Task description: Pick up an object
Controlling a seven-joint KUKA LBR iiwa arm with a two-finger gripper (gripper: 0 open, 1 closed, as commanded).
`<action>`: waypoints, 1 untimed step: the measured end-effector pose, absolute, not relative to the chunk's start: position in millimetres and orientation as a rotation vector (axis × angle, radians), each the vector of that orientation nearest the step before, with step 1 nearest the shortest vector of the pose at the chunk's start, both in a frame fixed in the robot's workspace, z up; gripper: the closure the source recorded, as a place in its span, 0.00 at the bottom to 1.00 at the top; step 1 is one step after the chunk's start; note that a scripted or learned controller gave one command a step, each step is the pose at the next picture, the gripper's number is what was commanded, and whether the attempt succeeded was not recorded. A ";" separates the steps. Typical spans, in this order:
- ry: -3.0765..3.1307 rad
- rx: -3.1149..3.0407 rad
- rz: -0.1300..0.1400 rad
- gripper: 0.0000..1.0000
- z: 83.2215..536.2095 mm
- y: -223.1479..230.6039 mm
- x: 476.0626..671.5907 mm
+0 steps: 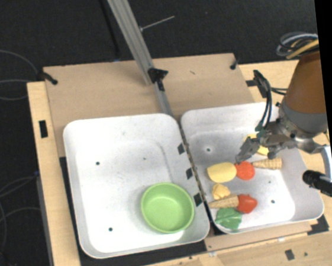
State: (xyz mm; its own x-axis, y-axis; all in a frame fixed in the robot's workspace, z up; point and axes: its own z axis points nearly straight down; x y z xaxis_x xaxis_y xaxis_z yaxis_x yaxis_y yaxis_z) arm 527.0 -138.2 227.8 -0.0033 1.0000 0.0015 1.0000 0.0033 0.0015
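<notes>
- A pale yellow, rounded, lemon-like piece is seen in the right bin, touching a small red-orange ball.
- The gripper is poised just above them; its state cannot be told.

Arm cut off at right edge. Claw tips too blurred to read; a yellow bit sits partly hidden behind it. Green piece overlapped by red one.
</notes>
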 end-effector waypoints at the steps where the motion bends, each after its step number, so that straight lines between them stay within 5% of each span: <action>1: -2.223 -2.221 -0.004 0.00 227.9 -138.5 527.1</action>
